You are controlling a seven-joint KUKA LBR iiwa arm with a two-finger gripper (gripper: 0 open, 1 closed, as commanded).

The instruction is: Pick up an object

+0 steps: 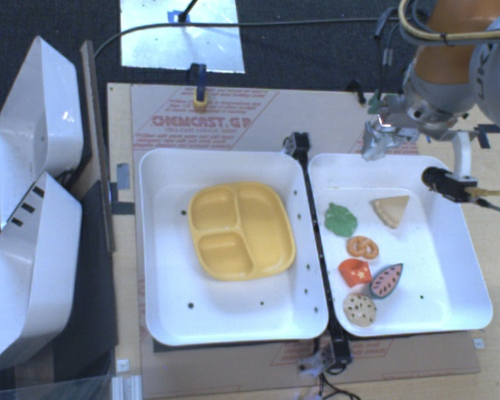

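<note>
While the gripper (378,142) hangs over the far rim of the right bin (467,261), nothing is picked yet; its fingers I cannot tell. Toy foods lie near: green leaf (340,219), sandwich wedge (390,210), pretzel (362,246). Next, it must descend onto one.

A divided tray (240,229) lay in the left bin (162,248); six toy foods (362,247) sat clustered in the right bin (458,257).

You saw a grey arm (483,65) with a rounded orange band (475,7) above the wrist. Black and yellowish cables (412,19) looped beside that band, and the metal claw (377,140) below was silvery grey.
</note>
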